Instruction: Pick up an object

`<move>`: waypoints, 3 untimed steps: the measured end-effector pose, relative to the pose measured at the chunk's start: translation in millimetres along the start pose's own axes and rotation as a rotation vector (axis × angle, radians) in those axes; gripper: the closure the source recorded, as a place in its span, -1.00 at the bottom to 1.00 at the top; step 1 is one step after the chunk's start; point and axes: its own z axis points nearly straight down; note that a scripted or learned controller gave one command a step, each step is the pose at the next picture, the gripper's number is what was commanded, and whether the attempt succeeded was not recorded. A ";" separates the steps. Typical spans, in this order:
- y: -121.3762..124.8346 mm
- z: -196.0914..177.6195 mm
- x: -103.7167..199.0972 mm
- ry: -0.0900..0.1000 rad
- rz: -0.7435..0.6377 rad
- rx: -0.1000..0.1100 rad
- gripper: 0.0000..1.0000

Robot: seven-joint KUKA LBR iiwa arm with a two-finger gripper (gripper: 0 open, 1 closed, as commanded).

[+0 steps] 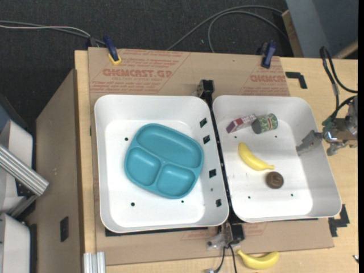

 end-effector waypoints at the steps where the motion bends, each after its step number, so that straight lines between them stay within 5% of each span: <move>1: 3.1 -7.1 0.6 -0.004 -0.004 -0.013 -1.00; 3: -0.7 96.0 -9.8 -0.002 -0.004 -0.009 -1.00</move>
